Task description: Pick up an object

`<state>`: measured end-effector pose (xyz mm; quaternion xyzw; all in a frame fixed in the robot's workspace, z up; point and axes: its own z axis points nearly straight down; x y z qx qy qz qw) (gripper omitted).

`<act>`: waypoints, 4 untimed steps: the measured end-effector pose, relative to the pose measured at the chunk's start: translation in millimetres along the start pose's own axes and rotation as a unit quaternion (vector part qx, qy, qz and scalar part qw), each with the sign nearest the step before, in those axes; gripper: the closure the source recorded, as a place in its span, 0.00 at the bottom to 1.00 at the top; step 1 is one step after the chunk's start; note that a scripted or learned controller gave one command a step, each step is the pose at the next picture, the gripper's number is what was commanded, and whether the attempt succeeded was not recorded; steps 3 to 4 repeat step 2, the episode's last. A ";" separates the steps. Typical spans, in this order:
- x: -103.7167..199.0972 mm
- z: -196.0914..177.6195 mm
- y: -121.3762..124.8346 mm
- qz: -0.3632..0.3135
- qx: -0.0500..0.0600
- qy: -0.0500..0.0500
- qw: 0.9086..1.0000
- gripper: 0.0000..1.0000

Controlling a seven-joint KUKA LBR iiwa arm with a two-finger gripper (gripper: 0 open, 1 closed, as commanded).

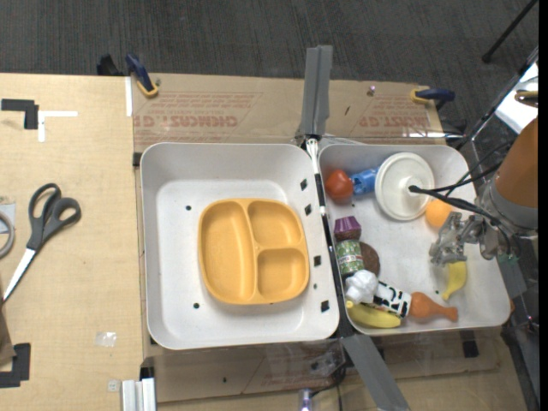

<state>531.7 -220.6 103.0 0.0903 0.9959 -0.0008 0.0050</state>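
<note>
My gripper hangs low over the right side of the right bin. Just below it lies a small yellow banana-shaped piece, and an orange ball sits just above it. Further left in this bin are a white round dish, a red tomato, a blue piece, a green bottle with a purple cap, a black-and-white toy, a yellow banana and an orange drumstick-shaped toy. I see nothing clearly held.
The left bin holds a yellow divided plate. Scissors lie on the bench at far left. Blue clamps pin the cardboard behind the bins. A grey divider strip runs between the bins.
</note>
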 end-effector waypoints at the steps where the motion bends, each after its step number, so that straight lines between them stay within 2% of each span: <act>1: 0.1 0.1 0.0 0.000 0.000 0.000 1.000 0.00; 4: 3.3 9.7 -0.8 -0.014 0.000 0.003 1.000 0.00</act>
